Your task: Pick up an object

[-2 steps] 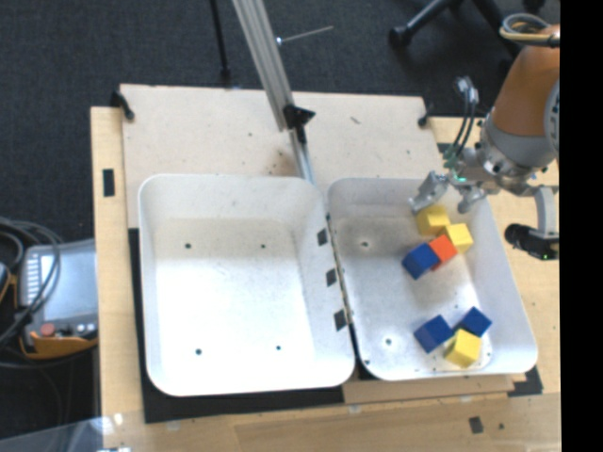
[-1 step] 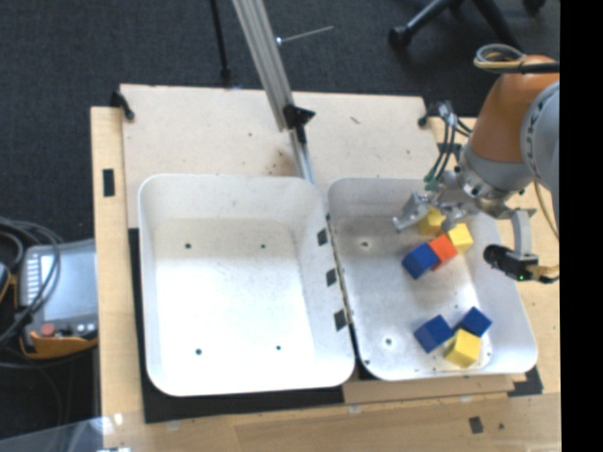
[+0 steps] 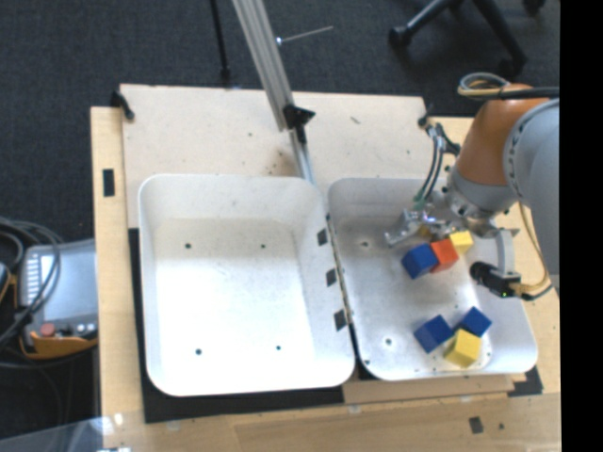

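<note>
Right-hand white bin (image 3: 377, 347), gripper (image 3: 415, 229) low over its upper part, finger state cannot be told, blue cube (image 3: 418, 261) just below the claw, orange cube (image 3: 444, 253) and yellow cube (image 3: 461, 241) touching alongside, three more blocks (image 3: 454, 336) clustered near front rim.

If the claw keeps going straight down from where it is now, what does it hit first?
Probably the blue cube with the orange cube right beside it; the claw sits just above them in the right bin, though depth is unclear.
</note>
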Available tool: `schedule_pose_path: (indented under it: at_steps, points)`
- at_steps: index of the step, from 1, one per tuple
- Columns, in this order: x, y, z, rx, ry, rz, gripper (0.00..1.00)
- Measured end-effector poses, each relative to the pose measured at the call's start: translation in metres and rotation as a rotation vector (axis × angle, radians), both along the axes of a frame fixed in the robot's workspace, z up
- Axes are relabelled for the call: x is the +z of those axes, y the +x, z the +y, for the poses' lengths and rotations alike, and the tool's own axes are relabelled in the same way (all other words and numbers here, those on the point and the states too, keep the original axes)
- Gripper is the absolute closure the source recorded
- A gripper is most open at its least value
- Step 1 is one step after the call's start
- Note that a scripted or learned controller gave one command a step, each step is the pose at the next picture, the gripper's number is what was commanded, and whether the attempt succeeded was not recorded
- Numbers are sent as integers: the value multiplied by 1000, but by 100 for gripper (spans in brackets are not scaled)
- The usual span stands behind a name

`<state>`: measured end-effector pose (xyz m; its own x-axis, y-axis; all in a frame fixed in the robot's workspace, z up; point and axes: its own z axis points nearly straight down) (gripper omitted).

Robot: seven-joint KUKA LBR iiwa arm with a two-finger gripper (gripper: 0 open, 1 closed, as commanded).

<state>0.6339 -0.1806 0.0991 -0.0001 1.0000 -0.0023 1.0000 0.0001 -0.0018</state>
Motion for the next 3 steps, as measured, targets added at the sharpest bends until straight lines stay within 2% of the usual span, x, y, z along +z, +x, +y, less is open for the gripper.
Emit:
schedule_pose_path:
  at_steps: [1, 2, 3]
  points:
    - [0, 1, -1, -1, -1, -4, 0]
    - [12, 2, -2, -1, -1, -7, 100]
    - [75, 4, -10, -2, -1, -10, 100]
